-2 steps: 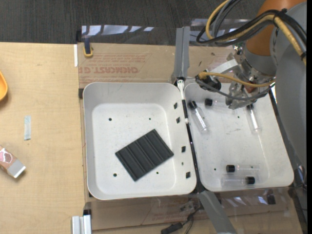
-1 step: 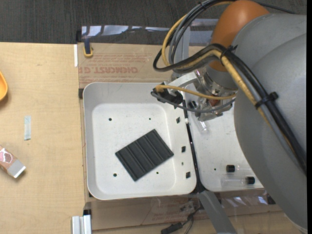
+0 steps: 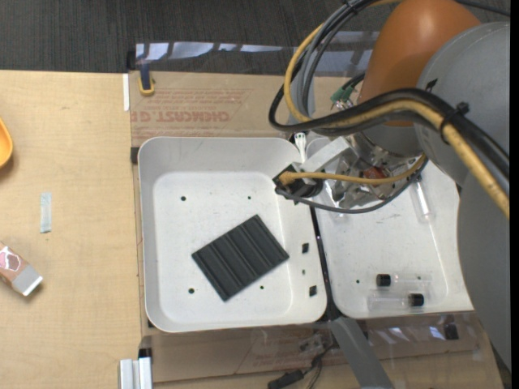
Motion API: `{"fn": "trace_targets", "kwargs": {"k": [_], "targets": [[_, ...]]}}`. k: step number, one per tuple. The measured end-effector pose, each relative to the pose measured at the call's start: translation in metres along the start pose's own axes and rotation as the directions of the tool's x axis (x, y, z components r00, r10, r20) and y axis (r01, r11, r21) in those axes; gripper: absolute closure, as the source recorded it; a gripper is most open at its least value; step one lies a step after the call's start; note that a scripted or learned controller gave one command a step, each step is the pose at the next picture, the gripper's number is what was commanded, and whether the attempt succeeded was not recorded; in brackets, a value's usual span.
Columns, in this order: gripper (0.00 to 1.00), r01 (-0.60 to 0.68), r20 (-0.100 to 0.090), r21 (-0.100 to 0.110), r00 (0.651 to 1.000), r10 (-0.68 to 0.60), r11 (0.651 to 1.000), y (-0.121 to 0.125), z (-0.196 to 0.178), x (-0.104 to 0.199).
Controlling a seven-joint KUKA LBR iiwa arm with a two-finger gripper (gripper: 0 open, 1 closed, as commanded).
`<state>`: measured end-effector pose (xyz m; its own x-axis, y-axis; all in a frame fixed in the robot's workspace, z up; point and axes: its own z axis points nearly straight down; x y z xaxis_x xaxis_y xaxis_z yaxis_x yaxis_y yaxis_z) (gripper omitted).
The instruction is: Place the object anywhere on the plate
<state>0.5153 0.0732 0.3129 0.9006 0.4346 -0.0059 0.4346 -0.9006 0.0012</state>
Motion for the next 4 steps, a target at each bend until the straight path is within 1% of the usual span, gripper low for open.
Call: {"fn": "trace_targets", "kwargs": {"k": [1, 2, 3, 4], "targets": [[1.0, 0.469, 0.001, 0.002, 0.883, -0.469, 0.883, -0.066, 0.063, 0.015], [1.0, 0.564, 0.0, 0.001, 0.826, -0.564, 0.826, -0.017, 0.11, 0.032], [1.0, 0.584, -0.001, 0.0, 0.812, -0.584, 0.812, 0.007, 0.064, 0.051], [0.0, 0.585, -0.001, 0.0, 0.811, -0.585, 0.811, 0.007, 0.064, 0.051]]}}
